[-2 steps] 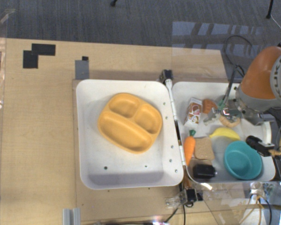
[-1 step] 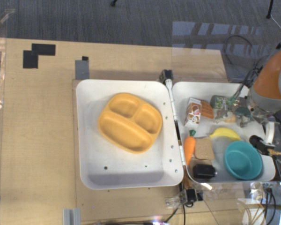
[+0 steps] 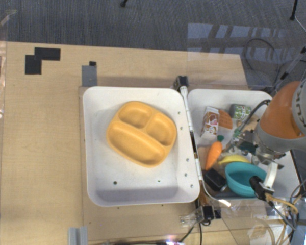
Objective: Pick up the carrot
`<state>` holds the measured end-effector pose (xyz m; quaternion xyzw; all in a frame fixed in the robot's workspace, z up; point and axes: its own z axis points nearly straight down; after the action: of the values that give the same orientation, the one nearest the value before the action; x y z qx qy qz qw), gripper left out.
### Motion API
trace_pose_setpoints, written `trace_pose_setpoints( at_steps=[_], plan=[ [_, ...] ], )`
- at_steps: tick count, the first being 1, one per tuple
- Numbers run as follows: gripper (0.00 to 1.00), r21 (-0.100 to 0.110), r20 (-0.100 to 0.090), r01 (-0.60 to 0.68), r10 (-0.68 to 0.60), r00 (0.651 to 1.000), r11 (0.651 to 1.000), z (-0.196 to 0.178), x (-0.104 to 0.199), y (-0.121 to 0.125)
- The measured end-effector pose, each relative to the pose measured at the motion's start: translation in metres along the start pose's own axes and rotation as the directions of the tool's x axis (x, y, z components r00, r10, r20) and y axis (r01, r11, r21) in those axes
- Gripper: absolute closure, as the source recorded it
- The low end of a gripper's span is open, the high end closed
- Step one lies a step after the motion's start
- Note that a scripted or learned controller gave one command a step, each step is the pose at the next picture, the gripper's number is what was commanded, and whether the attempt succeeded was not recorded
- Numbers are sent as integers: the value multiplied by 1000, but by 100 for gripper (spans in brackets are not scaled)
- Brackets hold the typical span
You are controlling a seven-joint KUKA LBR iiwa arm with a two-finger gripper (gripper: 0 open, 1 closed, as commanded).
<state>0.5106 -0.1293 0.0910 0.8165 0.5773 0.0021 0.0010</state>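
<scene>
The carrot [image 3: 212, 155], orange with a small green top, lies near the left wall of the right bin [image 3: 280, 180], tilted a little with its tip toward the front. The gripper [image 3: 243, 143] hangs over the middle of that bin, just right of the carrot and apart from it. The grey arm with its orange band [image 3: 281, 117] comes in from the right and hides part of the bin floor.
Around the carrot lie a brown and white snack packet [image 3: 210, 122], a green can [image 3: 239, 111], a yellow banana [image 3: 233, 160], a teal bowl [image 3: 242, 178] and a black object [image 3: 214, 179]. The left bin [image 3: 99, 182] holds a yellow divided plate [image 3: 141, 132].
</scene>
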Motion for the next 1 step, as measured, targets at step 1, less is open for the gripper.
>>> trace_pose_setpoints(
  at_steps=[1],
  plan=[
    [0,-18,2,-44,44,999,999,2,37,-32]
  ],
)
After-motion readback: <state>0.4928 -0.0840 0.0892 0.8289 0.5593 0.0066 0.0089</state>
